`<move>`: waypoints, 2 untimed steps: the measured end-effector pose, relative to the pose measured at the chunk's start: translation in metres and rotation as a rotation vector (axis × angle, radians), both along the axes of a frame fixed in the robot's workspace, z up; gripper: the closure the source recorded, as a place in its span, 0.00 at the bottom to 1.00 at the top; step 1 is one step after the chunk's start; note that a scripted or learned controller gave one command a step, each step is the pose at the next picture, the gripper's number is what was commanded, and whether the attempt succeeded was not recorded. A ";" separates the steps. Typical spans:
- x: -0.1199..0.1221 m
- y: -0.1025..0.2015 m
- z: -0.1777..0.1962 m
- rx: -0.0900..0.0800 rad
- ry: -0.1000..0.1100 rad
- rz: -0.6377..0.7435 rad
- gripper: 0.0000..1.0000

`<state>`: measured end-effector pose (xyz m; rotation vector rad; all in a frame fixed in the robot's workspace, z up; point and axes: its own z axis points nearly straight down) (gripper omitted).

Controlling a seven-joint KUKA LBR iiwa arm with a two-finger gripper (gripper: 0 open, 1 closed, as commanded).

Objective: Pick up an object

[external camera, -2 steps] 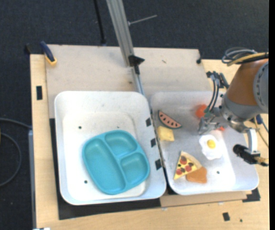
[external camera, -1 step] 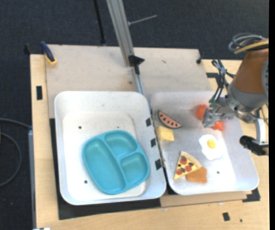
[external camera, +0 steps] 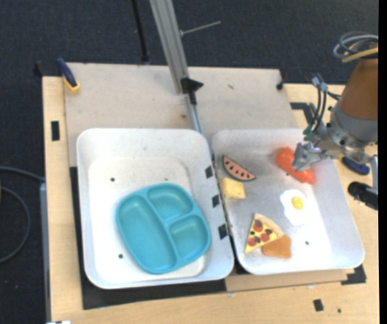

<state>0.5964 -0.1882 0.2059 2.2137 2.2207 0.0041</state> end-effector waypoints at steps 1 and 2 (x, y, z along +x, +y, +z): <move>0.009 0.056 -0.001 0.003 0.004 0.004 1.00; 0.021 0.100 0.013 0.003 0.003 0.004 1.00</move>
